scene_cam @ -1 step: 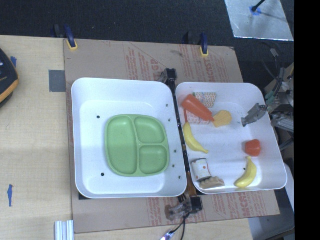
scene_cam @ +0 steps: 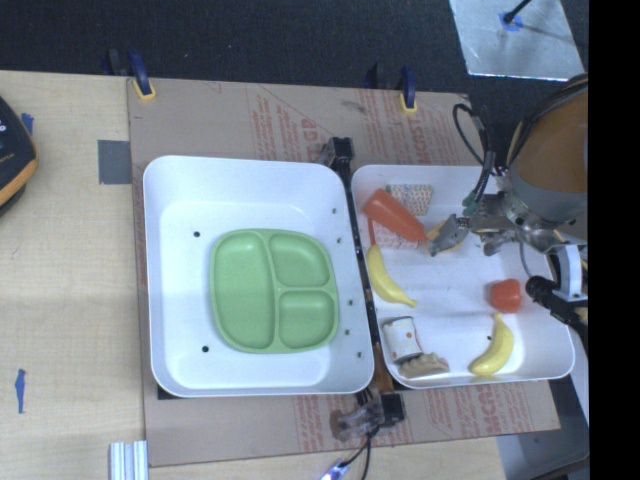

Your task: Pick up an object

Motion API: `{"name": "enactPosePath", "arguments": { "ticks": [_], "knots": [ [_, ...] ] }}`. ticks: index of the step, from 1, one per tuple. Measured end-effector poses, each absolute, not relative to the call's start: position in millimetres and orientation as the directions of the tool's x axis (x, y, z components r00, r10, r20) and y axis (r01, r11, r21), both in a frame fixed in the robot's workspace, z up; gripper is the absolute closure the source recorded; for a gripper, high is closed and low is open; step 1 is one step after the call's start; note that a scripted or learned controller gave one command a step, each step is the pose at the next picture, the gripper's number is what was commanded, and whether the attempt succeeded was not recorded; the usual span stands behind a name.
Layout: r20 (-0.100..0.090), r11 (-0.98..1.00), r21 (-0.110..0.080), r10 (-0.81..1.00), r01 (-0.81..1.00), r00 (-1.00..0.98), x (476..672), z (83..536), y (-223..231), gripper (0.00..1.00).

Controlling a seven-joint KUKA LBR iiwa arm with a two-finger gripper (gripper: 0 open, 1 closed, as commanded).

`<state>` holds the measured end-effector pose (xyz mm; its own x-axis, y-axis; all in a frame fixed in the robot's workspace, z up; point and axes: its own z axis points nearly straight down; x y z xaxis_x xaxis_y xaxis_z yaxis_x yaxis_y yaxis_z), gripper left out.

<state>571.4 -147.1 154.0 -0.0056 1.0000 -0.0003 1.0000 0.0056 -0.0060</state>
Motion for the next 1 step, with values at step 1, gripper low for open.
{"name": "enactPosePath", "arguments": {
  "ticks": [1],
  "knots": [
    [-0.001, 0.007, 0.000, 1.000, 1.000, -0.007, 629.5, 101.9, -106.3, 0.00]
  ]
}}
